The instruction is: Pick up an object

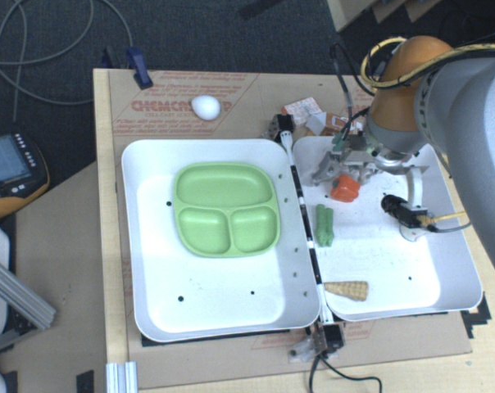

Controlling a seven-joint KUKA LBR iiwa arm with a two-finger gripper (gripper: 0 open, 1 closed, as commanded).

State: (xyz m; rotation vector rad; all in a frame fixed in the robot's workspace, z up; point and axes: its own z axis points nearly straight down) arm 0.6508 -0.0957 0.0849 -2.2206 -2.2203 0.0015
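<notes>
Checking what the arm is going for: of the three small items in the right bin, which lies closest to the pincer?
The orange item, right beneath the pincer. The green piece and the tan cone lie farther toward the bin's near edge.

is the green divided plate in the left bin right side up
Right side up: the green divided plate in the left bin shows its three hollow compartments facing upward.

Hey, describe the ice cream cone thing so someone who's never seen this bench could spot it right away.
Find the right-hand white bin, the one the arm reaches into. Along its near edge, by the divider between the bins, lies the cone. It is tan and tapered with a waffle texture, unlike the green piece and the orange piece farther back.
</notes>
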